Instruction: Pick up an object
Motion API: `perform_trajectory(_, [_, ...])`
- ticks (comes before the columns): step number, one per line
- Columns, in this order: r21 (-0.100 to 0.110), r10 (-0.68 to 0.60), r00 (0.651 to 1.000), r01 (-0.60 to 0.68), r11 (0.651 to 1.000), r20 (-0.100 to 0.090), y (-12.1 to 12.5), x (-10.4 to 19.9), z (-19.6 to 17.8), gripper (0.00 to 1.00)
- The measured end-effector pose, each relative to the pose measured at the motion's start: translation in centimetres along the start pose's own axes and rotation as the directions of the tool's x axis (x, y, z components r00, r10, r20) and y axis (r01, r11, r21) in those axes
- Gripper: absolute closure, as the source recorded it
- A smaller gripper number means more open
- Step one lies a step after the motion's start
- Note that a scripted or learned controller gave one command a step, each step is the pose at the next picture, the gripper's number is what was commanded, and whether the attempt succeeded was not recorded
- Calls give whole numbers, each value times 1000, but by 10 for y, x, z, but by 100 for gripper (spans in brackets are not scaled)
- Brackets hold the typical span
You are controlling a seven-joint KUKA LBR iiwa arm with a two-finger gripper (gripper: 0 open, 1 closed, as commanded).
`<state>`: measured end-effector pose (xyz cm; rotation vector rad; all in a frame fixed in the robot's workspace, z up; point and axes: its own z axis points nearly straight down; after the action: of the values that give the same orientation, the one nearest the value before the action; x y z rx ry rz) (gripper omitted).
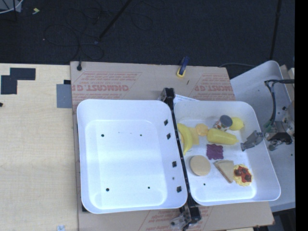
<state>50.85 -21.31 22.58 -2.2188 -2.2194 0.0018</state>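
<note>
Left bin nearest lens, front rim low in view. Right bin holds toy food: bananas, round bun, purple piece, sandwich wedge, pizza slice, yellow squash. Pincer over right rim, 3 o'clock side; how far open, cannot tell; nothing seen held. Squash closest, at pincer's 9 o'clock, long axis running 9-to-3, pointing toward pincer. Pizza slice at its 7 o'clock.
</note>
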Motion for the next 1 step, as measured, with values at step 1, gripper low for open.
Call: perform_trajectory(1, [2,-3,1000,3,1000,-2,24,35,132,0])
